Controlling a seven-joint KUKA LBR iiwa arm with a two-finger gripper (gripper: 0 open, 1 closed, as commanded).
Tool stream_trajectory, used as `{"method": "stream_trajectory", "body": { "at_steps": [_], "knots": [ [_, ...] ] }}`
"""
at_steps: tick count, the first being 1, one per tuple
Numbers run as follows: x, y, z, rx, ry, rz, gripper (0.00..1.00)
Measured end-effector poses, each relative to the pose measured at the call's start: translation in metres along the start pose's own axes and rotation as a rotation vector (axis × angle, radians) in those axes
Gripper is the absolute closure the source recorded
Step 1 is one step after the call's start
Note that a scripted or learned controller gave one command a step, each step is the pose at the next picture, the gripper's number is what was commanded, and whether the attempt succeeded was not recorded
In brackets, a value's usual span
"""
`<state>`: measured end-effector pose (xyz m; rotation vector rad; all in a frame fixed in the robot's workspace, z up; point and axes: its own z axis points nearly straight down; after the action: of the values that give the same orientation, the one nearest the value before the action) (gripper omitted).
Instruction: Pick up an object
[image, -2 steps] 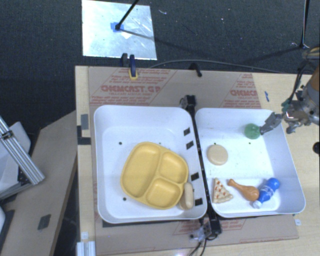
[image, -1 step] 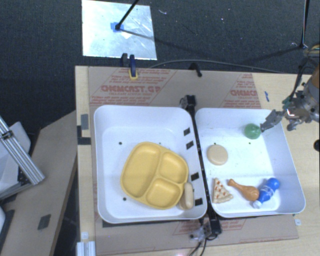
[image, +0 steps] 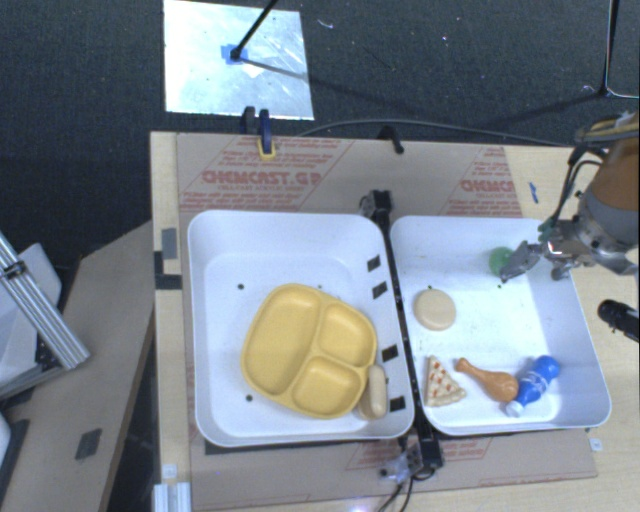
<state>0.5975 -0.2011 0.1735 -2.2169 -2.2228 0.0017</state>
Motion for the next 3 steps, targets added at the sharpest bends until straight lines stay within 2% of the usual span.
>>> {"method": "stream_trajectory", "body": {
  "at_steps": [2, 3],
  "knots": [
    [0.005, 0.008, 0.091, -0.001, -0.001, -0.002, 0.0],
    [0.004, 0.01, 0.077, -0.007, -0.003, -0.004, 1.0]
  ]
}}
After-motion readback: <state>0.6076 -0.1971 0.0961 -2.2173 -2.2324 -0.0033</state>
